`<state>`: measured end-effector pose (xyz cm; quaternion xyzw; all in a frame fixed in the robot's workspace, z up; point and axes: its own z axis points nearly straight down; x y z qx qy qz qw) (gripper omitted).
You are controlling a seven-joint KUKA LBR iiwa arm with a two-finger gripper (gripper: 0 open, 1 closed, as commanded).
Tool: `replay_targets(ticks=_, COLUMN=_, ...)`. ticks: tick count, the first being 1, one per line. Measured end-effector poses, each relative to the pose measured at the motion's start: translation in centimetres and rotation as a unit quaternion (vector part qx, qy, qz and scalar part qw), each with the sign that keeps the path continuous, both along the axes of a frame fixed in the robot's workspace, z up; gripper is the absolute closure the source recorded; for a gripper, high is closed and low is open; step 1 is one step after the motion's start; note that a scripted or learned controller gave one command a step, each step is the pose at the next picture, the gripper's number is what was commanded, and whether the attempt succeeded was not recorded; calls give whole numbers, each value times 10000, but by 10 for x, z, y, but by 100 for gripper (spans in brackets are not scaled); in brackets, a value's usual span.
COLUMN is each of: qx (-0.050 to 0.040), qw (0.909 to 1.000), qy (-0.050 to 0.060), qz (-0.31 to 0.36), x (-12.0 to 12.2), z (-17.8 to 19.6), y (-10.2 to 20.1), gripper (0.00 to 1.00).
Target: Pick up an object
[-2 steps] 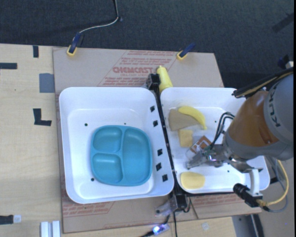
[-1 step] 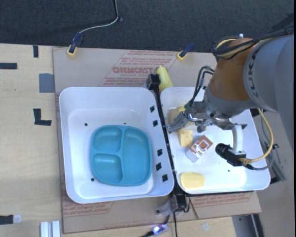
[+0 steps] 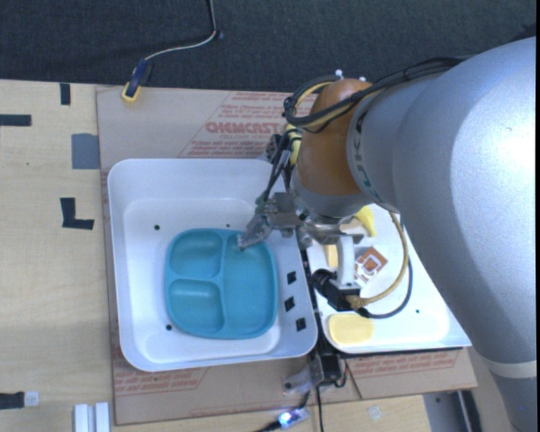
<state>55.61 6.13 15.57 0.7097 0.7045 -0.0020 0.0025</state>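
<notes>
A blue divided plate (image 3: 220, 282) lies flat in the left white bin (image 3: 130, 241). My gripper (image 3: 255, 230) hangs low over the plate's upper right corner, at or just above its rim. The grey arm with its orange band (image 3: 328, 156) reaches in from the right and hides much of the right bin (image 3: 427, 318). In that bin I see a pale yellow flat piece (image 3: 351, 329), an orange-and-white patterned item (image 3: 371, 264) and a yellow item (image 3: 365, 220) partly under the wrist. Nothing is visibly held.
Both bins rest on a cardboard sheet (image 3: 225, 120) on the wooden bench. A black cable with a yellow end (image 3: 135, 84) trails at the back. Black cables (image 3: 391, 291) loop from the wrist over the right bin. The wall between the bins stands just right of the gripper.
</notes>
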Motion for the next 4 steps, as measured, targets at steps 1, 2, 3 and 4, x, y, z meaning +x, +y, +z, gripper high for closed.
replay_targets(ticks=1, qx=-179, qw=9998, qy=23, qz=-85, x=-1, z=7, y=-20, gripper=100)
replay_targets(ticks=2, qx=31, qw=10000, qy=31, qz=10, x=-76, z=45, y=-54, gripper=100)
replay_targets(ticks=3, qx=10, qw=10000, qy=-35, qz=4, x=-72, z=128, y=-135, gripper=100)
replay_targets(ticks=4, qx=37, qw=10000, qy=47, qz=45, x=-74, z=60, y=-109, gripper=100)
